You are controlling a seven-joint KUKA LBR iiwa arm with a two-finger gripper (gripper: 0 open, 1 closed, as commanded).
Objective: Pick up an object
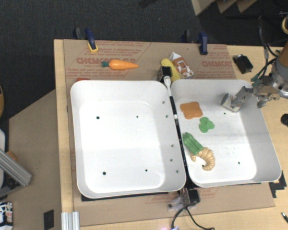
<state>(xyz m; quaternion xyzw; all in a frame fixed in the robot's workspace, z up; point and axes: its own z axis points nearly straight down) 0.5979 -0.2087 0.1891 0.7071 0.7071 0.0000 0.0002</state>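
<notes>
The right bin (259, 143) holds an orange toast-like slab (191, 110), a small green piece (206, 125), a green cylinder-shaped toy (192, 143) and a tan croissant (207, 159). My gripper (234, 99) hangs over the bin's upper right part, well to the right of the orange slab. It is open, with nothing between its fingers. The arm comes in from the right edge.
The left bin (86, 128) lies beside the right one. Behind the bins on the cardboard lie a toy carrot (120, 65), a yellow item (168, 66) and a small carton (183, 67). Two blue clamps (91, 40) hold the board's far edge.
</notes>
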